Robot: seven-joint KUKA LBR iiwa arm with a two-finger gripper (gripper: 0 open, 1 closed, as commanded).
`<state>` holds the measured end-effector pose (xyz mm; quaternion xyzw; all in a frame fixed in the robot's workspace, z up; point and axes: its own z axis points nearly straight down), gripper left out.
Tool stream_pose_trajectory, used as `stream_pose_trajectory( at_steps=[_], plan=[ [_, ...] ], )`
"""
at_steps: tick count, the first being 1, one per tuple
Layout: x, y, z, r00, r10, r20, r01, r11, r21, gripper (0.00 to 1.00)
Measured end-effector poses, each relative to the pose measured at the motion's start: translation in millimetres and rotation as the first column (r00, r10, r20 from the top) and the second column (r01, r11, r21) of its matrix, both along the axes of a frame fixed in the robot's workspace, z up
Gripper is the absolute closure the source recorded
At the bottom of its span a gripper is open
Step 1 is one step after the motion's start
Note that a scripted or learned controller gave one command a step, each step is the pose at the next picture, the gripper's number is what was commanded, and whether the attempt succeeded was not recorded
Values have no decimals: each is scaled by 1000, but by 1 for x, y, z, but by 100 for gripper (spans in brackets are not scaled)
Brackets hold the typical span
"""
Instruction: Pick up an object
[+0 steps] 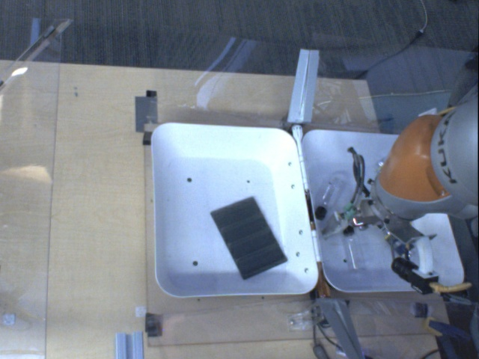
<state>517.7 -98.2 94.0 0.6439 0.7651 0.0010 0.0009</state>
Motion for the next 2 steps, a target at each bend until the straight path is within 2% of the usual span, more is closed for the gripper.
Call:
stream_pose_trajectory(
  at_steps=[1, 2],
  plan=[
    [1, 0, 9, 1000, 2, 1, -2, 1000, 0, 100],
    [37, 41, 108, 987, -158, -2, 158, 987, -1, 100]
  ],
)
